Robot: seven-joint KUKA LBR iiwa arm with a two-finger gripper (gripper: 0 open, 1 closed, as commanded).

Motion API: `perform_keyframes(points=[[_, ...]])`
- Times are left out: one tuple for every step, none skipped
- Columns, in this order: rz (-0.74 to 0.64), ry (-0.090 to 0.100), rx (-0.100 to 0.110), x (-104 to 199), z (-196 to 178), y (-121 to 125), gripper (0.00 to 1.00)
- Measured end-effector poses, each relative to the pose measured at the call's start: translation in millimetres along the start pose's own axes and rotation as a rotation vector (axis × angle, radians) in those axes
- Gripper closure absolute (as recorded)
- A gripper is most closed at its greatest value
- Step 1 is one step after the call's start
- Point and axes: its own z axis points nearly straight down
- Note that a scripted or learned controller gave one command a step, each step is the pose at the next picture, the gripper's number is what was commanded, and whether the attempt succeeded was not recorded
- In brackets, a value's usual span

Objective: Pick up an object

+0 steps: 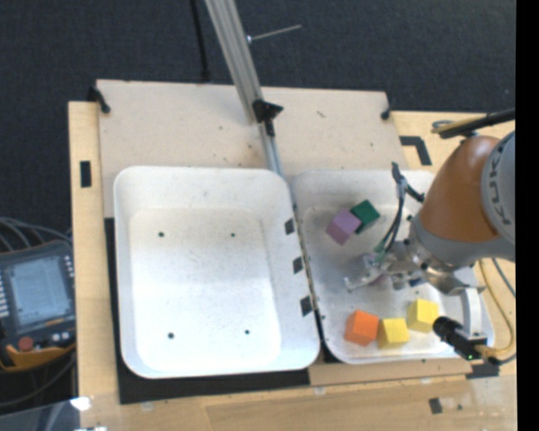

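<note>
Gripper point(377, 272) low in right bin point(328, 196), finger state cannot be told, purple block point(342, 226) touching green block point(366, 213), orange block point(361, 328), two yellow blocks point(394, 331) near front wall

right bin point(328, 344): purple block point(343, 226) touching green block point(366, 213) | orange block point(361, 328), two yellow blocks point(394, 332) front

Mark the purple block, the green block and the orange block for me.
purple block point(342, 225): camera view, middle of its top face.
green block point(366, 213): camera view, middle of its top face, touching the purple one.
orange block point(362, 327): camera view, middle of its top face, near the right bin's point(328, 347) front edge.
</note>
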Motion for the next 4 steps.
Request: perform_keyframes(points=[[0.000, -0.002, -0.008, -1.8, 40.8, 1.2, 0.00], [0.006, -0.001, -0.013, -2.6, 28.0, 2.5, 1.00], [0.004, -0.002, -0.011, -10.0, -17.0, 2.1, 1.00], [-0.004, -0.003, -0.014, -15.2, -78.9, 9.8, 1.00]])
